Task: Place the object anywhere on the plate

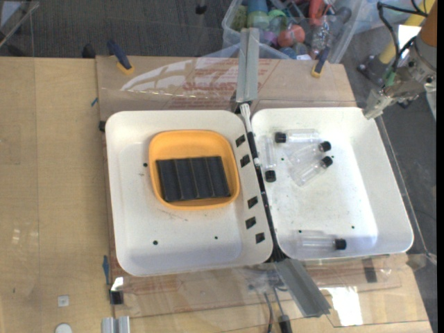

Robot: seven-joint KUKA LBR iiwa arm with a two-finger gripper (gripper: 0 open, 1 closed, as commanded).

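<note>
Part of the robot arm (pixel 409 54) shows at the upper right: grey metal near the wrist, a patch of orange at the frame's edge, and black and yellow-green cables looping around it. Pale metal fittings (pixel 388 96) sit below.

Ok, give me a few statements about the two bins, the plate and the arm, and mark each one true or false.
1. The orange plate sits in the left bin. True.
2. A dark ribbed block lies on the plate. True.
3. The clear vials lie in the left bin. False: they lie in the right bin, several near its top left and one near its bottom edge.
4. The claw is over the plate. False: it is at the right bin's top right corner.
5. The vials have black caps. True.
6. The plate is round. False: it is squarish with rounded corners.
</note>
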